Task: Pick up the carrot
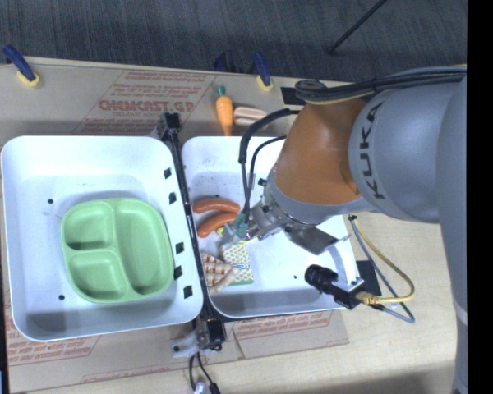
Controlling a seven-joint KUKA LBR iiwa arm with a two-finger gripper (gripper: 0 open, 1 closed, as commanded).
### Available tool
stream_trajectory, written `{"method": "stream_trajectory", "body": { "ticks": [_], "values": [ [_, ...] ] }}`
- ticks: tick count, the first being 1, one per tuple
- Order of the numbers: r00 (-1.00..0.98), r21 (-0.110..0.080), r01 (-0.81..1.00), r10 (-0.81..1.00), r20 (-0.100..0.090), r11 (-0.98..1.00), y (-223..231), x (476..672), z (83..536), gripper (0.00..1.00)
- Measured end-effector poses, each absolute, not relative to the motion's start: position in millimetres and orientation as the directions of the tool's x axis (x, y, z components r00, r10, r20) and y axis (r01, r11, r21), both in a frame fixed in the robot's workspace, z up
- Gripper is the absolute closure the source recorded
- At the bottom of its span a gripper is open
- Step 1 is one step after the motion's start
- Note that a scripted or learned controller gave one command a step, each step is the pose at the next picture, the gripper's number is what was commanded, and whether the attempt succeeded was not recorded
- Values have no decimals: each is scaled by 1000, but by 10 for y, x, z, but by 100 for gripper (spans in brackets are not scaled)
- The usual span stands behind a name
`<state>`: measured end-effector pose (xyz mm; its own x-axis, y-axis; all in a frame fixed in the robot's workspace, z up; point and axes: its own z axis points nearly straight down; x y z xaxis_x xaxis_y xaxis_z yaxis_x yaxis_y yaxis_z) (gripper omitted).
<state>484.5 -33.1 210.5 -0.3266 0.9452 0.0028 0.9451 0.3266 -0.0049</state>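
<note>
The carrot [223,113], orange with a green top, lies on the cardboard just behind the right bin [271,306], outside both bins. My gripper [240,228] is down inside the right bin's left half, well in front of the carrot. It hovers just right of two orange-red sausages [216,213] and above a waffle-patterned piece [230,263]. The arm's orange band and grey wrist cover much of the bin behind it.
A beige bread-like piece [250,117] lies right next to the carrot. The left bin [25,220] holds a green divided plate [115,249]. A black divider clip line [181,212] runs between the bins. Cables [386,290] trail at the right.
</note>
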Motion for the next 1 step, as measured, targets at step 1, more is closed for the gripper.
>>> {"method": "stream_trajectory", "body": {
  "ticks": [1],
  "values": [
    [-97, -6, 995, 995, 1, 97, 154, 4760, 1913, 100]
  ]
}}
